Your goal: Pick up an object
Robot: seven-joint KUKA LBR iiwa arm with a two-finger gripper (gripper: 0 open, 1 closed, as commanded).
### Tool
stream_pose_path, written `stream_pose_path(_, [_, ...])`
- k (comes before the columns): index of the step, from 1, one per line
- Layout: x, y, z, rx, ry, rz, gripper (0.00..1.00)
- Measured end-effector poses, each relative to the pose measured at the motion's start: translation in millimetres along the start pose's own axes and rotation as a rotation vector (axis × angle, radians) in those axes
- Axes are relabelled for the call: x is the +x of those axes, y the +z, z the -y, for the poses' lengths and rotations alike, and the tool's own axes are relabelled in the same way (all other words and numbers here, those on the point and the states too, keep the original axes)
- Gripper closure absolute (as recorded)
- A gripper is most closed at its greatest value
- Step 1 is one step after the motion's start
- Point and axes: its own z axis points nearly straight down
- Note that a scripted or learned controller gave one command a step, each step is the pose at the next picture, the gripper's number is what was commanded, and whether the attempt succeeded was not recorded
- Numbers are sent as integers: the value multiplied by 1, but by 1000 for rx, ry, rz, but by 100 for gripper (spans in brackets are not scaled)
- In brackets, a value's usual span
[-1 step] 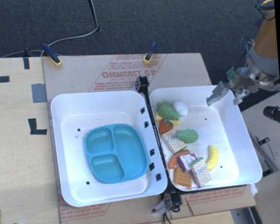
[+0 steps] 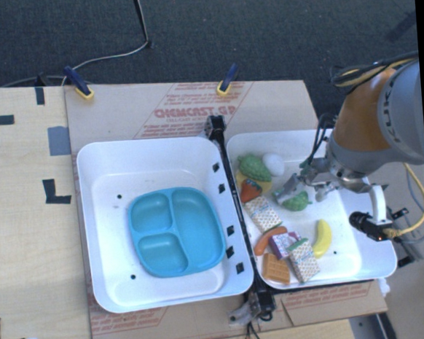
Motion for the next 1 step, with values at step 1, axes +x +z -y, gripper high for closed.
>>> stream_pose_path(1, [8, 40, -6, -11, 2, 4, 0])
